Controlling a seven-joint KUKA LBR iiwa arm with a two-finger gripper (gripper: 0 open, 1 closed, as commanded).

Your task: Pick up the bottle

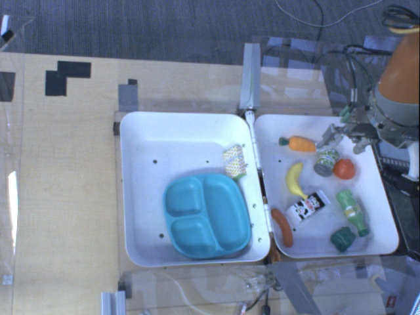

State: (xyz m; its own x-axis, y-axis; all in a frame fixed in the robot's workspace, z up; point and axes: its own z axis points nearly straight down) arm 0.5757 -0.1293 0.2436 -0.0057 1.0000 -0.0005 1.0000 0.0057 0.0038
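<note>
Bottle (352, 211), green, lay in the right bin (387, 195) near its right wall, long axis slanting from upper left to lower right. The gripper (346, 138) hovered at the bin's far edge, fingers (328, 136) spread apart and grasping nothing; the bottle lay nearer the camera.

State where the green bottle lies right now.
The green bottle lies in the right bin, near its right wall, below the tomato and just above the dark green pepper.
</note>
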